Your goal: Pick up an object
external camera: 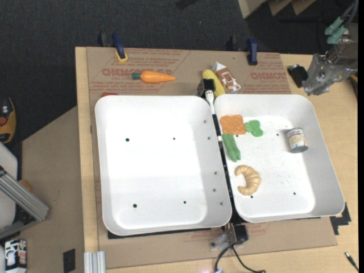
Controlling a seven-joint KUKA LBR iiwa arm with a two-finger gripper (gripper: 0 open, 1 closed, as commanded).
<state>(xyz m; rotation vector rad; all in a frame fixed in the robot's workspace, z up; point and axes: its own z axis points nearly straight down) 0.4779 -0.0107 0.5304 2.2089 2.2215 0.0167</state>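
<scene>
Looking from the near edge of the bench, we see two shallow white plastic bins side by side on a brown cardboard sheet (187, 67); the left bin (153, 164) shows small dark dots on its floor; the right bin (307, 203) holds the objects. Nearest in the right bin lies a tan, curved croissant-shaped toy (248, 179); beyond it, near the left wall, a long green pod-like toy (231, 146) runs toward an orange square block (232, 124), with a small green piece (254, 128) just beside that block; a small silver can (296, 140) sits apart toward the right wall. Beyond the bins, on the cardboard, we see an orange plastic carrot (154, 77), a yellow corn-like toy (212, 79) and a brown-and-white packet (226, 79). Farthest, at upper right, the grey gripper (324, 75) hangs outside the right bin; we cannot tell how it stands.
</scene>
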